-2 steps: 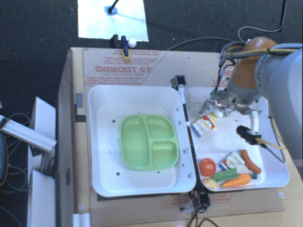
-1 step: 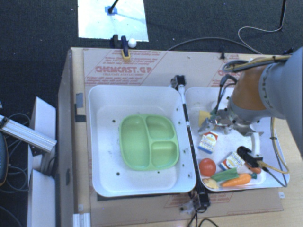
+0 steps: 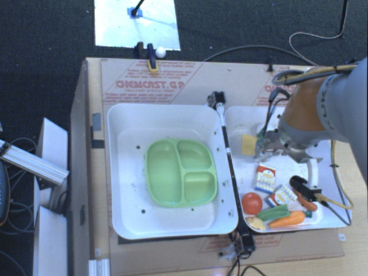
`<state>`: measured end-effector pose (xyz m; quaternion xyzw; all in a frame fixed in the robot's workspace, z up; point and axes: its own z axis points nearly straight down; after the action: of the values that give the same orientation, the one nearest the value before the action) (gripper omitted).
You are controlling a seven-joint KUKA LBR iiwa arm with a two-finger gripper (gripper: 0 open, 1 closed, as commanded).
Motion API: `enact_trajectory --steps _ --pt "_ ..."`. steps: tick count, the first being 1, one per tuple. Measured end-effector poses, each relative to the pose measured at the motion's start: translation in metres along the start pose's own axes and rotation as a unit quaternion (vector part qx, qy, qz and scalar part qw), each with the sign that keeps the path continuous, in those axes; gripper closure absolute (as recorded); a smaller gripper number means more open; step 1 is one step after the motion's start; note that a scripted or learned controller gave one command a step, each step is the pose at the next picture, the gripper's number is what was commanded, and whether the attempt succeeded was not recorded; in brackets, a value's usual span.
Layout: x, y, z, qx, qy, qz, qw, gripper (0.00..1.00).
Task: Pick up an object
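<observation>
Gripper sits low in the right bin, right of frame centre, just beside a yellow block; whether it grasps anything cannot be told. Step looks like the reach-and-descend before a grasp. Other candidates lie lower right: a small carton, tomato, carrot. Next move needs closing on one item, then lifting. Green tray fills the left bin.

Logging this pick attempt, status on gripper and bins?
Gripper low in right bin, beside yellow block. Nothing seen held. Tomato, carrot, small boxes crowd front. Green tray in left bin.
</observation>
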<state>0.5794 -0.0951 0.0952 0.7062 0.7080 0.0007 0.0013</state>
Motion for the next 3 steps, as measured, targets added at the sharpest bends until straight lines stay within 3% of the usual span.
enact_trajectory --steps 1,2,3 --pt "0.000 0.000 0.000 0.000 0.000 0.000 1.0000 0.00" --pt "-0.006 0.031 0.011 0.001 0.000 -0.001 1.0000 0.00" --pt "-0.006 0.032 0.000 0.000 0.001 -0.002 1.0000 1.00"
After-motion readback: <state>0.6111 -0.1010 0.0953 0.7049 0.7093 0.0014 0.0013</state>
